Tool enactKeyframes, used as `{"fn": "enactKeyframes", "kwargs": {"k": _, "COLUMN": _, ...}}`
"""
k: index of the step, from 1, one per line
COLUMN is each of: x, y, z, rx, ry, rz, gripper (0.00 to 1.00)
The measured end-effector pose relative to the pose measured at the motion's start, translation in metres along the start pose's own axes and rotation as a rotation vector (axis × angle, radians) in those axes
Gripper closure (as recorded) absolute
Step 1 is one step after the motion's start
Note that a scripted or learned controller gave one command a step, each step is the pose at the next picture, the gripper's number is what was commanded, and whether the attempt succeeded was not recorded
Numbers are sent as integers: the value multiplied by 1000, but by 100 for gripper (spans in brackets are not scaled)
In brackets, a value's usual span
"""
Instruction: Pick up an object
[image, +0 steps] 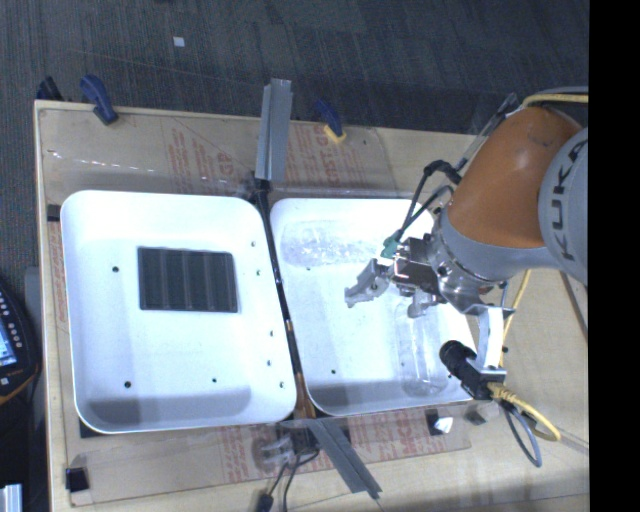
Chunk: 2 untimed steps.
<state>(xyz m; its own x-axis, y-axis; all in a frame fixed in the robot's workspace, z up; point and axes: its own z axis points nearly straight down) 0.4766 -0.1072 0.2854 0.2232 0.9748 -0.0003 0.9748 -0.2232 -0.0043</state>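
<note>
My gripper hangs over the right bin, near its middle, with the arm's orange band behind it on the right. Its two grey fingers stand spread apart, open, and nothing shows between them. A clear plastic bottle lies just below and to the right of the gripper, near the bin's right wall. A crumpled clear plastic piece lies up and to the left of the gripper, at the bin's far end. A dark grey ribbed rectangular block lies flat in the left bin.
A grey divider bar runs between the bins at the back. Blue clamps hold the bench's far edge. A yellow cable trails off the arm at the front right.
</note>
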Motion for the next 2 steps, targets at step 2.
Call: {"fn": "enactKeyframes", "kwargs": {"k": 2, "x": -73, "y": 32, "z": -13, "rx": -6, "ry": -1, "rz": -66, "gripper": 0}}
